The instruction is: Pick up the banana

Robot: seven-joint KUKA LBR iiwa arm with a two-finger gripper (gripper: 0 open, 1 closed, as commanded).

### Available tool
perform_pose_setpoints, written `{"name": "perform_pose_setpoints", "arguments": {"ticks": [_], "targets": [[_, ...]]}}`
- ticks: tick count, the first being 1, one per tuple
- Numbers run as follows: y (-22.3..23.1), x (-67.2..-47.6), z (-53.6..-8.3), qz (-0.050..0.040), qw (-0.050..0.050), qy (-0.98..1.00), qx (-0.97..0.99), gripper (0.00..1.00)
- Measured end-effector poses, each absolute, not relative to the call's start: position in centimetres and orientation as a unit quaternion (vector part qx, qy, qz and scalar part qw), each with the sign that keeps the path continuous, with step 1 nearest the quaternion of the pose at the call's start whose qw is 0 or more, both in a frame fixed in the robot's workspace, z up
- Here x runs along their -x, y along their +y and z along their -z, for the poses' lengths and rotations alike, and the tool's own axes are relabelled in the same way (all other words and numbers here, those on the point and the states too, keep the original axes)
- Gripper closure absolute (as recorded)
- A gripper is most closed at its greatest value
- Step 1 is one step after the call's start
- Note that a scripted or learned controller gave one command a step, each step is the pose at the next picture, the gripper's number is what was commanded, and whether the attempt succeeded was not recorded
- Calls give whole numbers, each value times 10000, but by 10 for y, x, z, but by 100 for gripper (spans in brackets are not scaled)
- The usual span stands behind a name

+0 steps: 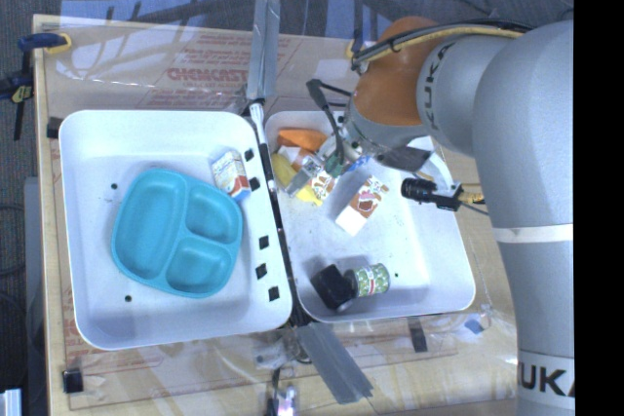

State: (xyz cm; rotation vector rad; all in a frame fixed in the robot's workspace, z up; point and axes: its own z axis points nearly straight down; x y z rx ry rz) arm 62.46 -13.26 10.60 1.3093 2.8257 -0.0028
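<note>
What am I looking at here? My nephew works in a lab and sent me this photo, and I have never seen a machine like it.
This is one camera fixed above a workbench, looking down at a slant. The big grey machine with the orange band is a robot arm reaching in from the right; its gripper is lowered into the right bin. That bin holds a yellow banana, something orange, a small white carton and a can with a black lid. The left bin holds a blue divided plate and a small box. The arm is meant to pick up the banana. I cannot tell whether it holds anything.
</note>
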Motion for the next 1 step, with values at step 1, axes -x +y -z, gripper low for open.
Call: {"name": "perform_pose_setpoints", "arguments": {"ticks": [1], "targets": [[-185, -631, -90, 11, -21, 8683, -4961, 0]]}}
